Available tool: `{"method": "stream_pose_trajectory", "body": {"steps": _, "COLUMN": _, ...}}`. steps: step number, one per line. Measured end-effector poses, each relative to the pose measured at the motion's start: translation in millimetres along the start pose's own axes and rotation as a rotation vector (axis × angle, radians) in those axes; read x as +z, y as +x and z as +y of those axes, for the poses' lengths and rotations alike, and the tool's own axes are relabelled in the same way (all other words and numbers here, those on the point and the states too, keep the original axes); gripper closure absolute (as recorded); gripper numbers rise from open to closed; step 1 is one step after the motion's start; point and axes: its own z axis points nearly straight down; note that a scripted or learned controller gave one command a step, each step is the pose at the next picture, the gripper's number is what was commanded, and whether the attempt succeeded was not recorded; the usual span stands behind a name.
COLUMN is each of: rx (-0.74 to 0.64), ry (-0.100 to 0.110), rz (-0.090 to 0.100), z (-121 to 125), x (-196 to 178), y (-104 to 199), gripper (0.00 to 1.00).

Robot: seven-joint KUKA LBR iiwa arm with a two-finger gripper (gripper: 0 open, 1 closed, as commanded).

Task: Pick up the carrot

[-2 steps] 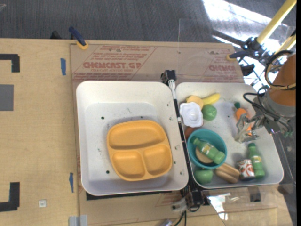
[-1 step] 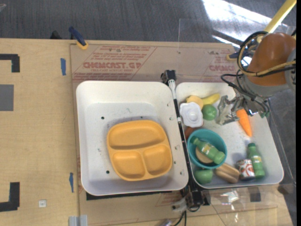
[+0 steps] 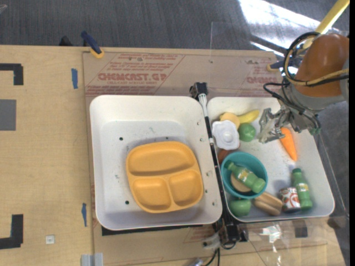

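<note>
Orange-banded arm [image 3: 324,65] hangs over the right bin's [image 3: 327,195] far right corner, its gripper [image 3: 270,127] low inside; I cannot tell whether the jaws are parted or closed. Just right of the gripper lies the carrot [image 3: 288,143], tip pointing toward the near side. To the gripper's left sit a green ball [image 3: 246,132] and a white lid-like piece [image 3: 225,134]. Nearer stands a teal bowl [image 3: 254,162]. The left bin [image 3: 105,148] holds a yellow divided tray [image 3: 163,176].
</note>
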Motion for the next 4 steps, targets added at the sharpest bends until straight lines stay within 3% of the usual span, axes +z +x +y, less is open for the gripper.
{"method": "stream_pose_trajectory", "body": {"steps": 1, "rx": 0.000, "ry": -0.001, "rz": 0.003, "z": 0, "x": 1, "y": 1, "gripper": 0.00}}
{"method": "stream_pose_trajectory", "body": {"steps": 2, "rx": 0.057, "ry": -0.001, "rz": 0.020, "z": -35, "x": 13, "y": 72, "gripper": 0.00}}
{"method": "stream_pose_trajectory", "body": {"steps": 3, "rx": 0.052, "ry": 0.005, "rz": 0.002, "z": -34, "x": -2, "y": 64, "gripper": 1.00}}
{"method": "stream_pose_trajectory", "body": {"steps": 4, "rx": 0.039, "ry": -0.006, "rz": 0.018, "z": 41, "x": -31, "y": 53, "gripper": 1.00}}
